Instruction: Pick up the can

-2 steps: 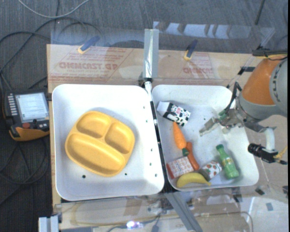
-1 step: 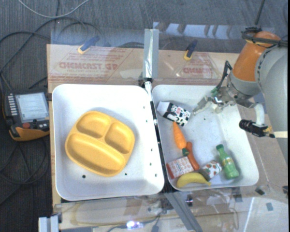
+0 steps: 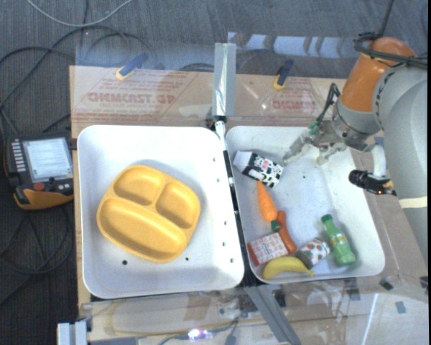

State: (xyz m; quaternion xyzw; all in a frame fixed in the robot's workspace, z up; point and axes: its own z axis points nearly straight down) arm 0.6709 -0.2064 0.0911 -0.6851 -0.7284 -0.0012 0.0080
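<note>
The gripper hovered over the right bin, toward that bin's twelve o'clock edge; its fingers stood spread apart with nothing between them. The can lay on its side at the bin's six o'clock, well apart from the gripper, between a green bottle at its three o'clock and a red carton at its nine. A banana touched it below. An orange carrot lay nearer the middle. The left bin held a yellow tray.
</note>
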